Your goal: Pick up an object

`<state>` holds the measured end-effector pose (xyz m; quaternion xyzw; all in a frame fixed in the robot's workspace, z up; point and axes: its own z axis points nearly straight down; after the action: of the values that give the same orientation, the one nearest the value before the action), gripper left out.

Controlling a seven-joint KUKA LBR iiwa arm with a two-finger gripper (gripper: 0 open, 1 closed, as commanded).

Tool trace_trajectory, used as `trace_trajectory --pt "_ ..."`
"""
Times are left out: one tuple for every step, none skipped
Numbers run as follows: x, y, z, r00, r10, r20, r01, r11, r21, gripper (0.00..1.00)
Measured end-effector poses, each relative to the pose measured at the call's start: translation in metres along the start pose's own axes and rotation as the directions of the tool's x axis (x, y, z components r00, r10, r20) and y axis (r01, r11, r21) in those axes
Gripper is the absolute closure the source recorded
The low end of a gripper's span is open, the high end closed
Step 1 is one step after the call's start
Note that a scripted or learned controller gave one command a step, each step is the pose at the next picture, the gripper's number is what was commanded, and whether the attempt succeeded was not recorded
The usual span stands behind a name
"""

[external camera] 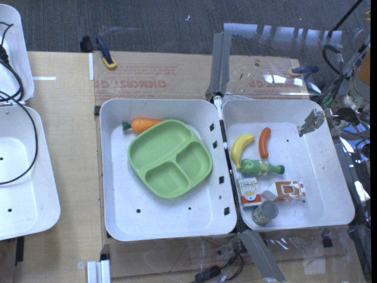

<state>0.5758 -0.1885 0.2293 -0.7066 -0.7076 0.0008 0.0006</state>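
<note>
The right bin (330, 175) holds a yellow banana (240, 146), an orange-red sausage (264, 142), a green bottle (260, 168) lying on its side, a small red-and-white carton (249, 191), an orange-and-white carton (290, 190) and a grey can (265, 212). My gripper (310, 122) hangs over that bin's upper right part, clear of all of them, to the right of the sausage. Nothing shows in its grasp.
A green divided plate (170, 157) lies in the left bin (118, 205), with an orange carrot (143, 124) at its upper left. A metal divider (220, 69) rises between the bins. White trays (23, 175) lie at far left, and cables (344, 63) hang at far right.
</note>
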Motion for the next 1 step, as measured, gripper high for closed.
trace_trajectory --pt "0.045 0.011 0.1381 0.999 0.048 0.0 -0.048 0.999 0.0 0.0"
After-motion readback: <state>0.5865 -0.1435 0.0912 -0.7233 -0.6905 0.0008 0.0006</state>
